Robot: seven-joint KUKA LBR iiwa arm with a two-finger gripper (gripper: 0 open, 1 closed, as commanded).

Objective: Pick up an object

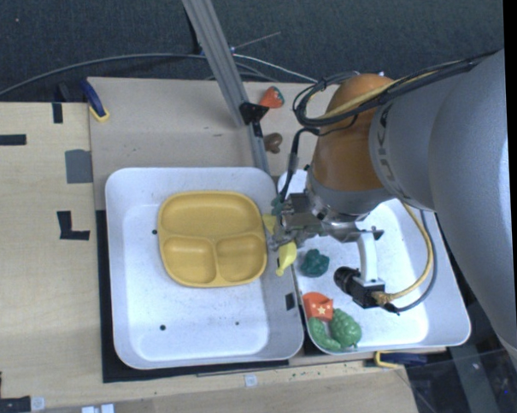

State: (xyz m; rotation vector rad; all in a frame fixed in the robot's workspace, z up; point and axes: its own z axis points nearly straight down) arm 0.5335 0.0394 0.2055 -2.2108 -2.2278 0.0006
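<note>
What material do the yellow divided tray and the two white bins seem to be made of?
Yellow divided tray: probably moulded plastic, matte, with soft rounded compartment ridges. Left white bin and right white bin: likely thin formed plastic, slightly glossy, with rounded rims; painted metal cannot be excluded.

Left bin (136, 335): yellow divided tray (212, 238) fills the upper half, lower half open
Right bin (435, 331): arm (384, 153) overhangs; toys crowd the near-left corner, lower right free
</note>
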